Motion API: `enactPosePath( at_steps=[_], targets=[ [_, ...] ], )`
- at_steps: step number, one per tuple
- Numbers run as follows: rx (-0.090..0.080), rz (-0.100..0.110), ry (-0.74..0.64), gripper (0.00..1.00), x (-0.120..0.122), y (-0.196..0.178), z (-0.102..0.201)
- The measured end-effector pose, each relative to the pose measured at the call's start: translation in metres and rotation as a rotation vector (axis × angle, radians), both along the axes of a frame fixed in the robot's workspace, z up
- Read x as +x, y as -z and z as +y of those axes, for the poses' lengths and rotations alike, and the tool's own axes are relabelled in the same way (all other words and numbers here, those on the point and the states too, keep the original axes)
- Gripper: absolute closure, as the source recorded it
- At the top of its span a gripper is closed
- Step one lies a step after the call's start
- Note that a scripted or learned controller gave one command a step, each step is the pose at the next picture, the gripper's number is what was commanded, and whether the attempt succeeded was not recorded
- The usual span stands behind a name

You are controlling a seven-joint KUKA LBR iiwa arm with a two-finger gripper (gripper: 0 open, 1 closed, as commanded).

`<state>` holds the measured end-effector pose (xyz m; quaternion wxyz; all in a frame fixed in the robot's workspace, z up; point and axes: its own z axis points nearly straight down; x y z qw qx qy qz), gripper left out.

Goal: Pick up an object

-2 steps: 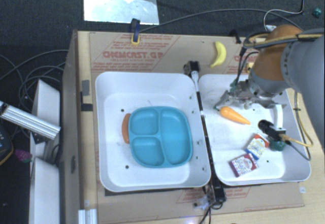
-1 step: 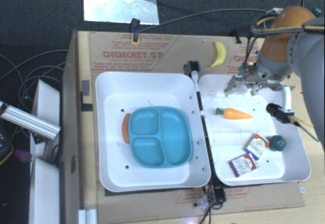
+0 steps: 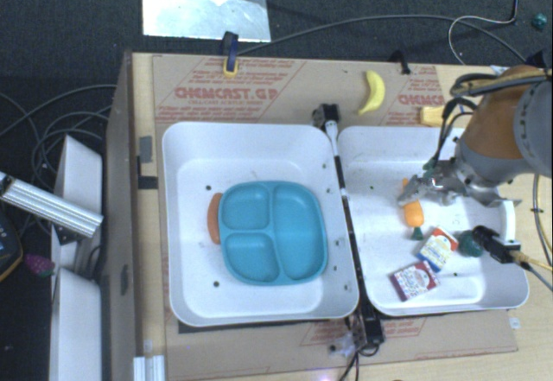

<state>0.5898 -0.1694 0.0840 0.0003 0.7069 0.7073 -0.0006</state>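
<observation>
Camera view is showing the claw (image 3: 421, 189) hanging low in the right bin (image 3: 380, 284); I cannot tell how it is set. An orange object (image 3: 415, 213) is lying just at its 6 o'clock. At 5 o'clock, small packets (image 3: 414, 281) are resting. A blue divided plate (image 3: 273, 231) is sitting in the left bin (image 3: 186, 284).

The scene is being viewed by one fixed camera set above the desk (image 3: 285, 81), looking down at a slant. Both white bins, the left bin (image 3: 186, 198) and the right bin (image 3: 380, 163), are being taken in whole from a moderate distance. The arm (image 3: 505, 133) is being seen entering from the right.
</observation>
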Motion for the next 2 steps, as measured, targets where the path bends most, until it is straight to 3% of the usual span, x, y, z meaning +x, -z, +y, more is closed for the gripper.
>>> enactPosePath(
  at_steps=[1, 2],
  targets=[
    [0.0, -0.004, -0.002, 1.0, 0.002, -0.011, 0.001],
    [0.001, -0.005, -0.004, 1.0, -0.002, -0.084, 0.057]
  ],
)
